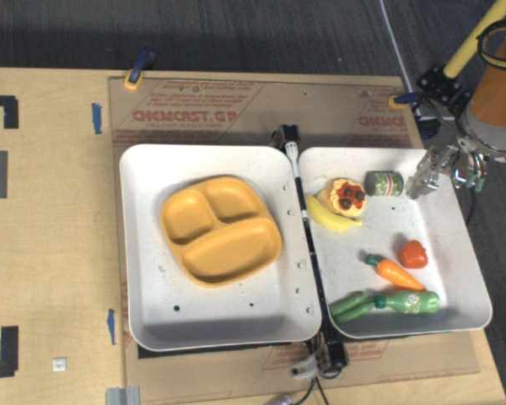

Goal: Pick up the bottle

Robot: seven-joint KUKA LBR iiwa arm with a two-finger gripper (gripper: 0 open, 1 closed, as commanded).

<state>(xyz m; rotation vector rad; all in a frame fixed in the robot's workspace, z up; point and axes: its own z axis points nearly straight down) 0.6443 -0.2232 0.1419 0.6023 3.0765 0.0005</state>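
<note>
The green bottle lies on its side near the front edge of the right bin, its neck pointing left toward a dark green vegetable. My gripper hangs over the far right corner of that bin, just right of a small green can. It is well apart from the bottle, which lies toward the bin's near side. Nothing is visibly held in the gripper.
In the right bin also lie a banana, a fruit tart, a red tomato and a carrot. The left bin holds a yellow divided plate. A black divider runs between the bins.
</note>
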